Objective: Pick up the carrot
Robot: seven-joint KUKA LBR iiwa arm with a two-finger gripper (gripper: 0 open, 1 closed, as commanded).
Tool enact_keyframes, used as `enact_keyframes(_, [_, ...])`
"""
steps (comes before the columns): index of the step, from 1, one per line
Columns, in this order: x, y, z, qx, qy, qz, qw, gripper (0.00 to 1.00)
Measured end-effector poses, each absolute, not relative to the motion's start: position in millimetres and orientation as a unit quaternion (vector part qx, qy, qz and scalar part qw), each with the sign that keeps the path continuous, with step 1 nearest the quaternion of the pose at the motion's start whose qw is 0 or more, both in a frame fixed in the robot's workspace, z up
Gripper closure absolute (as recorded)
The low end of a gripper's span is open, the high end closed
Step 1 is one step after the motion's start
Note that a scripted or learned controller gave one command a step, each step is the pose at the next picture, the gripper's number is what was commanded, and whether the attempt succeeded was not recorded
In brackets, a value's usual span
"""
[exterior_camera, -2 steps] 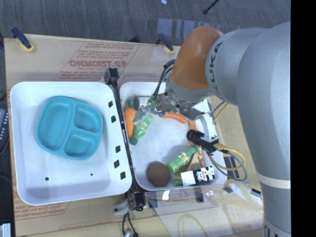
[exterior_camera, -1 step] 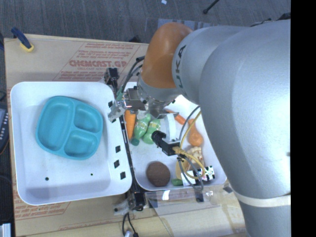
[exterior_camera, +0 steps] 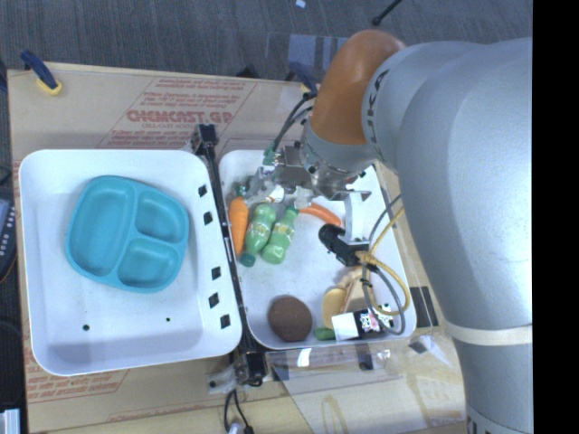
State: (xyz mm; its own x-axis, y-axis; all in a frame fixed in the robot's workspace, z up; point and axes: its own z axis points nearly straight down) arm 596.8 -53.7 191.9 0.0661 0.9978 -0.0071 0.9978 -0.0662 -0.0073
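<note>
The gripper [exterior_camera: 288,177] hung over the far part of the right bin [exterior_camera: 391,242]; whether it was open or closed could not be told (the wrist hid it from above). The carrot [exterior_camera: 238,223] lay along the right bin's left wall, at about 8 o'clock from the gripper and apart from it. Two green bottles [exterior_camera: 270,231] lay just beside the carrot at its 3 o'clock. A brown ball [exterior_camera: 289,317] sat at 6 o'clock of the bottles, near the front wall. The left bin [exterior_camera: 54,324] held a blue divided plate [exterior_camera: 128,232].
</note>
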Motion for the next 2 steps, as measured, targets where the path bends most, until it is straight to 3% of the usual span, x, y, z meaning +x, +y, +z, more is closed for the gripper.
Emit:
enact_keyframes(1, [627.7,-92,132,-0.756,-0.655,0.0055,0.002,0.0])
enact_keyframes(2, [622.2,-94,92,-0.795,-0.606,0.0044,0.001,0.0])
